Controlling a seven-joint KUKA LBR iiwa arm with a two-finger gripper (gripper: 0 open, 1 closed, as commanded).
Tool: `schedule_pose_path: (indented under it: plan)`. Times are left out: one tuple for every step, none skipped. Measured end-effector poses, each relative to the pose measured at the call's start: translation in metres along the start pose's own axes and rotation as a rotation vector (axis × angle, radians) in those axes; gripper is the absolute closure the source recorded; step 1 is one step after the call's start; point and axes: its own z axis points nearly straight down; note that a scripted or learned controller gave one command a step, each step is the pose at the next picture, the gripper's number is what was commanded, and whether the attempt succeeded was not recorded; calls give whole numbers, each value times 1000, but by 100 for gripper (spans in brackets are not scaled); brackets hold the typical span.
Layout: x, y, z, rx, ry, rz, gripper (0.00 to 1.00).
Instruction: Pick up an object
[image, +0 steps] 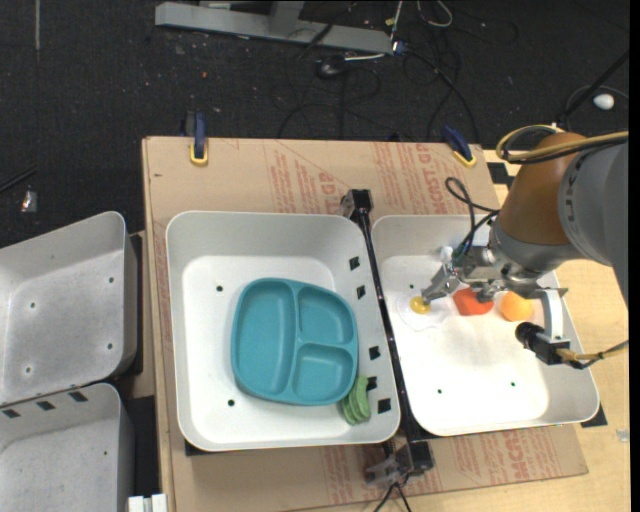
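Note:
In the right bin, my gripper reaches down and to the left from the grey and orange arm. Its tip sits right at a small yellow object on the bin floor; whether it grips that object is not visible. Just right of the gripper lies a red-orange object, partly covered by the wrist. An orange rounded object rests beside it, further right.
The left bin holds a teal divided plate and a green object at its front right corner. A black divider runs between the bins. A black cable end hangs over the right bin's right side.

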Motion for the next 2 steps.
schedule_pose_path:
  plan:
    - [-1,2,-15,-8,-2,1,100]
    - [8,-1,-67,4,6,-5,100]
